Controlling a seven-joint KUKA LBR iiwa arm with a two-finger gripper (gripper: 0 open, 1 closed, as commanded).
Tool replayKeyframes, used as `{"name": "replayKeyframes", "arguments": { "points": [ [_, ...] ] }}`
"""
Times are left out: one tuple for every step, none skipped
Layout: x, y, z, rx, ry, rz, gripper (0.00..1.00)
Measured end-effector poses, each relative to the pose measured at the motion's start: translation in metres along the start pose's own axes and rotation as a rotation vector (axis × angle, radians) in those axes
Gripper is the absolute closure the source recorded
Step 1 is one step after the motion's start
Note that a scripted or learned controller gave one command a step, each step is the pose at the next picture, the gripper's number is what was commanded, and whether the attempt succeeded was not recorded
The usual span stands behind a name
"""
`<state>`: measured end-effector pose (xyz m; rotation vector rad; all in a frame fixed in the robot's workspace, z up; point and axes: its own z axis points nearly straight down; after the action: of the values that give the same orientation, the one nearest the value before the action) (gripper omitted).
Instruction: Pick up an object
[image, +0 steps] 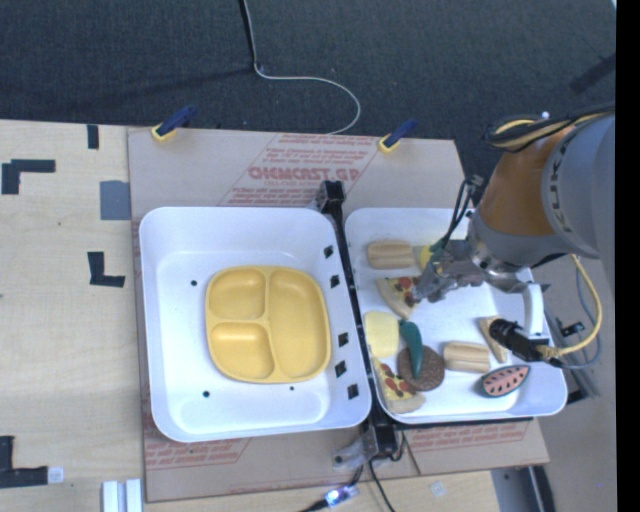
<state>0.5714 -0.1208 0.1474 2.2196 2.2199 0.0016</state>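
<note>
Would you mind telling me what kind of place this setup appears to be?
Most likely a robot lab test bench, not a kitchen. Two white bins sit on clamped cardboard, toy food such as a watermelon slice lies in the right one, and a yellow divided plate in the left.

Even, fairly bright overhead light falls on my bench; the two white bins (160, 300) come up near blown-out, with soft glare on their floors. Shadows are short and faint, pooling under the yellow tray (268, 323) toward six o'clock. The dark carpet (120, 60) at twelve o'clock reads grainy and dim. The picture is low-resolution and slightly soft; my arm (550, 190) at three o'clock looks a little smeared.
</note>
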Motion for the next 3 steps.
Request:
{"name": "replayKeyframes", "arguments": {
  "points": [
    [0.006, -0.004, -0.059, 0.0, 0.001, -0.001, 1.0],
    [0.007, -0.004, -0.078, 0.002, 0.001, -0.001, 1.0],
    [0.052, 0.009, -0.083, 0.003, 0.002, -0.006, 1.0]
  ]
}}
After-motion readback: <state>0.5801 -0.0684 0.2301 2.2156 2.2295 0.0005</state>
